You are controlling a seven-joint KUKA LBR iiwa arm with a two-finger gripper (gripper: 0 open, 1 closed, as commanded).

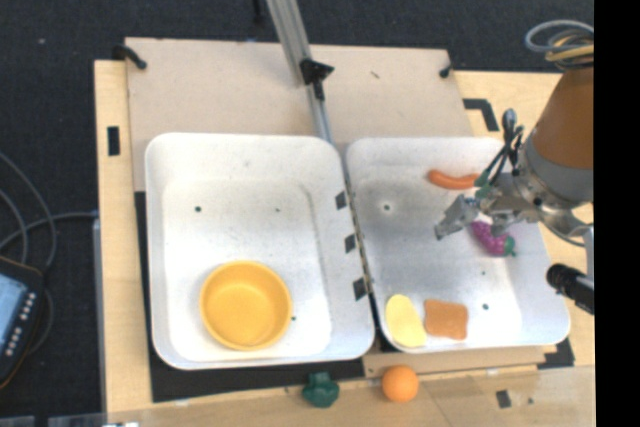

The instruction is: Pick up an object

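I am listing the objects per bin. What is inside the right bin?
The right bin holds a carrot, a purple object, a yellow piece and an orange block. The gripper partly covers the purple object.

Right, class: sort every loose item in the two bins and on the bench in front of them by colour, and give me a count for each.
Orange: 3 (carrot-shaped piece, block, ball)
Yellow: 2 (bowl, oval piece)
Purple: 1 (small toy)
Green: 1 (small object)
Total: 7
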